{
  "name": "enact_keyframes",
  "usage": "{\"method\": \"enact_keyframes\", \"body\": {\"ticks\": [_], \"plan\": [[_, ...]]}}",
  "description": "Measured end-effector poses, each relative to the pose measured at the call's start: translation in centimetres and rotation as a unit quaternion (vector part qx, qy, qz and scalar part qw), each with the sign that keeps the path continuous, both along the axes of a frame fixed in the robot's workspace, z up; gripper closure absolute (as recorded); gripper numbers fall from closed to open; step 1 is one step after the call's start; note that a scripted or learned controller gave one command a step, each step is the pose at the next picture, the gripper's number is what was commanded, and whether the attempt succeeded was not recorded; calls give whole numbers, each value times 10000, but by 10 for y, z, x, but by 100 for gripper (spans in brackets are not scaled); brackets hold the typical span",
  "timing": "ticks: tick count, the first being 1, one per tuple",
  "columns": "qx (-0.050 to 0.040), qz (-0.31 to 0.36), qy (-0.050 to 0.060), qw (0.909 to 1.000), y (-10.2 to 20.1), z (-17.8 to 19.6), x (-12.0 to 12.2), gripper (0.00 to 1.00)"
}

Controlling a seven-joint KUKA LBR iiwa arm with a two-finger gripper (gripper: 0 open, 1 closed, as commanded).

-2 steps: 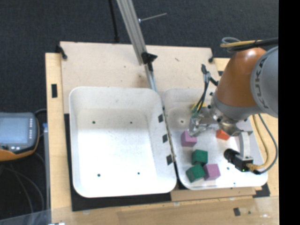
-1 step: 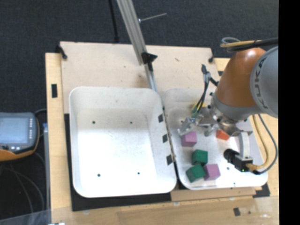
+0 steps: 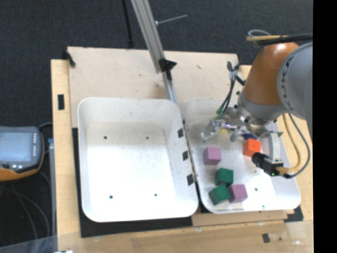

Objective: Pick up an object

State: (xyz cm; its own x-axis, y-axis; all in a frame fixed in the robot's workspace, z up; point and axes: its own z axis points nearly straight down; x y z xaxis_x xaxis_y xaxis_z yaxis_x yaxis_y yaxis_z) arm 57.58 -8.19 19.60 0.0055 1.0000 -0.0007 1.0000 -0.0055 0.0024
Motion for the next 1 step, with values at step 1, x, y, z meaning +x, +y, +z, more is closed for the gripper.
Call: {"method": "enact_keyframes", "body": {"ticks": [1], "plan": [[15, 69, 17, 10000, 76, 1, -31, 0]]}}
